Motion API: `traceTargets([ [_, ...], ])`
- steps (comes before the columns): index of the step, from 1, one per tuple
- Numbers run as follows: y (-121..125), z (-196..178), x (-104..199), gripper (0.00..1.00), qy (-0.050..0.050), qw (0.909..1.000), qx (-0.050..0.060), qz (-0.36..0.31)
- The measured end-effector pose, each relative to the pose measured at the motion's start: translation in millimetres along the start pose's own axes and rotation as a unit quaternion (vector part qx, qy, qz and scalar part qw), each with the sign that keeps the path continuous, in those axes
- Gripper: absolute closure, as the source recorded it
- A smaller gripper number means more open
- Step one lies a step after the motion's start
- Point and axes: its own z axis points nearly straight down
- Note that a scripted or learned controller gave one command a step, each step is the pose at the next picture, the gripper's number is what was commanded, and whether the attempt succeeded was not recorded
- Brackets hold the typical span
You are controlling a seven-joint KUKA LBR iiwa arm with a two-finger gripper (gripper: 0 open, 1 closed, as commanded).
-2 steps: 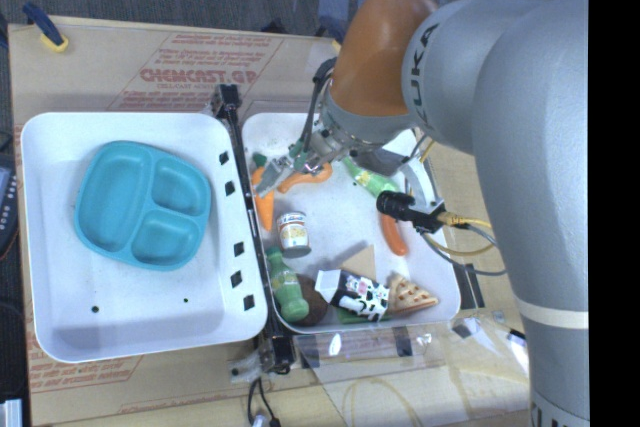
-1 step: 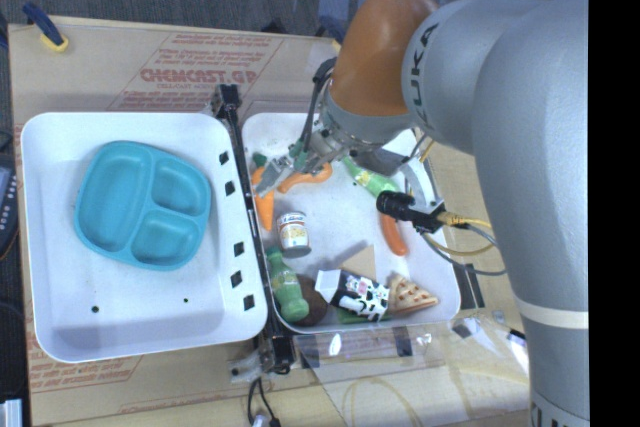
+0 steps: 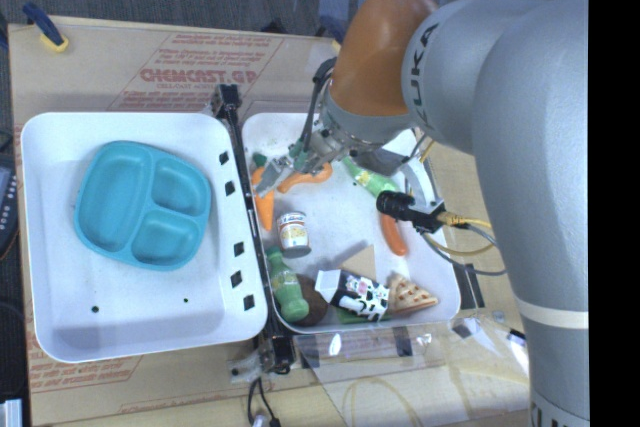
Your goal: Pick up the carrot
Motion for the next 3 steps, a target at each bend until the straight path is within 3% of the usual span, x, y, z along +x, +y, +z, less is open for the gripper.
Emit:
traceTargets([
  [1,0.0,0.0,0.0,0.00,0.000,1.0000,0.000,0.000],
  [2,-8.5,90.4,-72.7,0.00,-0.005,0.9990,-0.010,-0.043],
  [3,31.7,91.9,-93.1,0.00,-0.005,0.9998,-0.002,0.021],
])
